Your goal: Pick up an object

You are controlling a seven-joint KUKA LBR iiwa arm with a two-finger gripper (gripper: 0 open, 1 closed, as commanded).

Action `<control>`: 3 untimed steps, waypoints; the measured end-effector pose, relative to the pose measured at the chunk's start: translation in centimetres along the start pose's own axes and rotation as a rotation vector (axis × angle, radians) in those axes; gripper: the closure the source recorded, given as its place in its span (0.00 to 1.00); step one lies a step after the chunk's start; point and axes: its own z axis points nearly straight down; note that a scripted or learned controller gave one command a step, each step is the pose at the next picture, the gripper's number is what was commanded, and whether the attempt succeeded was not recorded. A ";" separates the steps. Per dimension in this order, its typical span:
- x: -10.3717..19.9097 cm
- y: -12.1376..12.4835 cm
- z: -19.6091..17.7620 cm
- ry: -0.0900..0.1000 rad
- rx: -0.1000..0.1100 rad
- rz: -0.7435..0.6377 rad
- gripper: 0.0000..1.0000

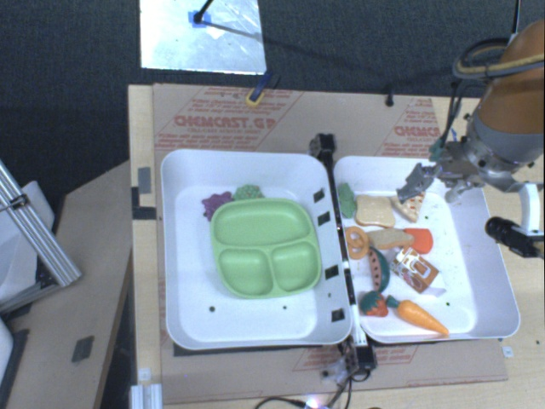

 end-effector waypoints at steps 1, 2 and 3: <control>0.0 0.2 -0.6 -0.002 -0.012 -0.002 0.00; -0.2 -0.4 3.8 -0.001 -0.008 0.000 0.00; -1.0 -0.5 8.4 -0.001 -0.009 0.000 0.00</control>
